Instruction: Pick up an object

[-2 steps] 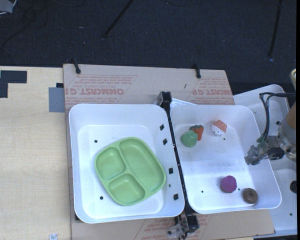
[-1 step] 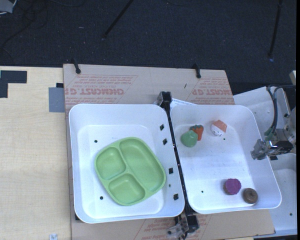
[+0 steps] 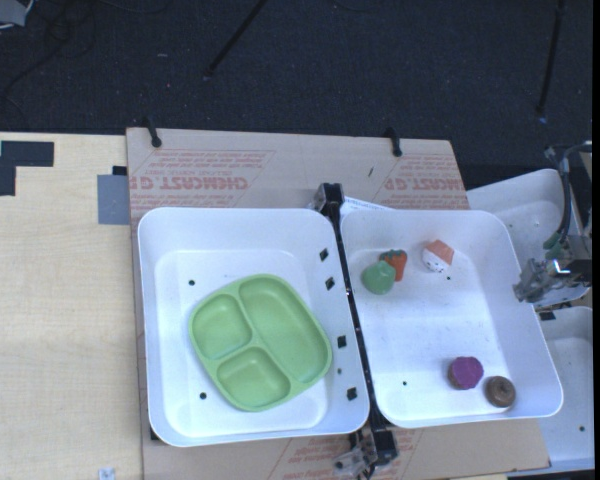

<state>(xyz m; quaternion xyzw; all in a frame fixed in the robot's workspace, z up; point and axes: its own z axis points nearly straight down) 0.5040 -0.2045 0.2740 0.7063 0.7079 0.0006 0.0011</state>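
At the right edge of the frame, just outside the right bin (image 3: 525,268), the gripper (image 3: 545,286) hangs level with the bin's middle, and whether it is open or shut cannot be told from this view. The objects lie well to its left inside that bin: a green ball (image 3: 378,278) touching a small orange piece (image 3: 396,262), an orange-and-white block (image 3: 438,256) nearer the gripper, and a purple object (image 3: 466,372) beside a brown ring (image 3: 500,391) at lower right. A green divided plate (image 3: 260,341) rests in the left bin (image 3: 170,268).
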